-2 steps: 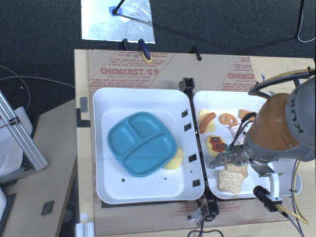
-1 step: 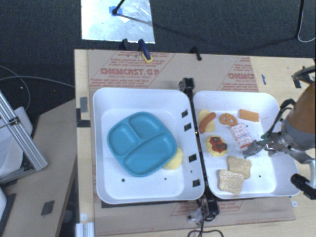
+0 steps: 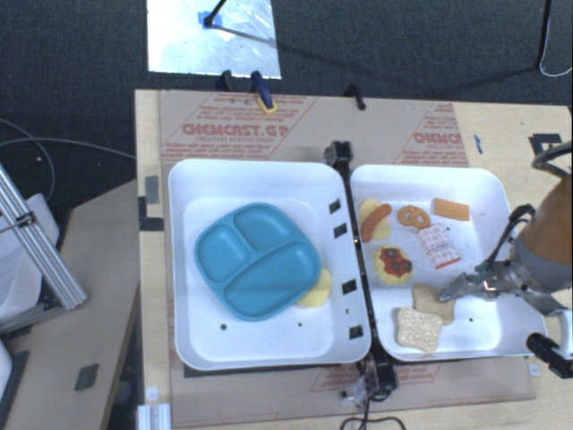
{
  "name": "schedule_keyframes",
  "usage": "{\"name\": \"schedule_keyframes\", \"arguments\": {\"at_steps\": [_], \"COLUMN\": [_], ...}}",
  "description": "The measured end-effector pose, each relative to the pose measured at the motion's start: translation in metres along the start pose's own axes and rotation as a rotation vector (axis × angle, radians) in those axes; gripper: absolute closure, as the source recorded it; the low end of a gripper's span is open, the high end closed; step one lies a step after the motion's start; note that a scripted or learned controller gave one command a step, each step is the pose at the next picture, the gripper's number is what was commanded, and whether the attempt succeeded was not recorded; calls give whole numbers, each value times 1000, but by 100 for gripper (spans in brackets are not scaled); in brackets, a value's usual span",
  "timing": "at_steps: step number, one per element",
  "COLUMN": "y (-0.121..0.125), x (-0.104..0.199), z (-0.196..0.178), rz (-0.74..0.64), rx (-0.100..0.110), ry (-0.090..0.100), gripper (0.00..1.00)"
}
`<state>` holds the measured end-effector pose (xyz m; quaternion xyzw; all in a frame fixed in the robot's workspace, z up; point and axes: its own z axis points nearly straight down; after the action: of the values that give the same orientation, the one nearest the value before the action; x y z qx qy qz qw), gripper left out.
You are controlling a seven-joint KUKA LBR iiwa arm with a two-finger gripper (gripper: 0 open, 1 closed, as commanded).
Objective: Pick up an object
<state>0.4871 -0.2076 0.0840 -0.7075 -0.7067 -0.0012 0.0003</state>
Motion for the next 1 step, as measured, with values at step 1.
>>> {"name": "schedule_keyframes", "arguments": {"at_steps": [1], "y": [1], "x": [115], "z": [-73], "rz": [-14], "rx": [-5], "ry": [0], "gripper": [0]}}
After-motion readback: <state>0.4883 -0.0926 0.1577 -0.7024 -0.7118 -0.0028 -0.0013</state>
